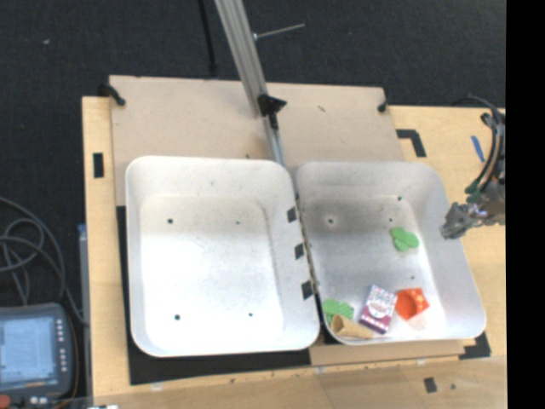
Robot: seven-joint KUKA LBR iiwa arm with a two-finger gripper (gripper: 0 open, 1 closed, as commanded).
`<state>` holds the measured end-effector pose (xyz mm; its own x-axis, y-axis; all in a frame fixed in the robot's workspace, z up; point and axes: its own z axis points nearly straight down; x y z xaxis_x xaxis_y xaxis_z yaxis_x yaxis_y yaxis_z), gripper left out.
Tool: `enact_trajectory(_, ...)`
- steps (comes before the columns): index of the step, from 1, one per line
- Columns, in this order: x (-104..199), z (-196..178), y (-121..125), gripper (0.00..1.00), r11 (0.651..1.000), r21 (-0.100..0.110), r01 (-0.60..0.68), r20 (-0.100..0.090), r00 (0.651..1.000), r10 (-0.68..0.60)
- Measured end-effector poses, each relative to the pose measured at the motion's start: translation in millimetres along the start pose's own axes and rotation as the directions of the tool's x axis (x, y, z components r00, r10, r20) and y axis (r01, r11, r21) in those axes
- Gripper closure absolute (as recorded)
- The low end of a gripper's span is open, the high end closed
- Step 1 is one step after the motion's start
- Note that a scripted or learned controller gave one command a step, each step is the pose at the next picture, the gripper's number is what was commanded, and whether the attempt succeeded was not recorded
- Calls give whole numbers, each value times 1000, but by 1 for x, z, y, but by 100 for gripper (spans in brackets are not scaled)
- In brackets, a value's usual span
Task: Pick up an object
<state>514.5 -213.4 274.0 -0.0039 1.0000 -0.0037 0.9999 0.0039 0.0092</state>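
At three o'clock over the right bin's rim, my gripper hovers, grip state unclear; the green piece lies toward eight o'clock, nearest.

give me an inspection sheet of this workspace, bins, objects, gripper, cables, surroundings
surface: wooden bench bearing a left bin and a right bin, side by side.
job's things: all in the right bin: green piece mid-right; orange object, purple-and-white packet, tan cone and green object along the near edge.
clutter: nothing seen.
grippers: gripper over the right bin's right rim, apart from every object; finger state unclear.
cables: bundle above the gripper; loops on the floor at left.
surroundings: dark floor, metal rail, screen unit.
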Motion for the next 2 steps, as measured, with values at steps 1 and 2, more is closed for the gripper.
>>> enact_trajectory(1,61,4,-3,100,1000,6,3,-3,1000,-3)
enact_trajectory(2,102,11,-2,100,1000,7,1,-3,1000,-1)
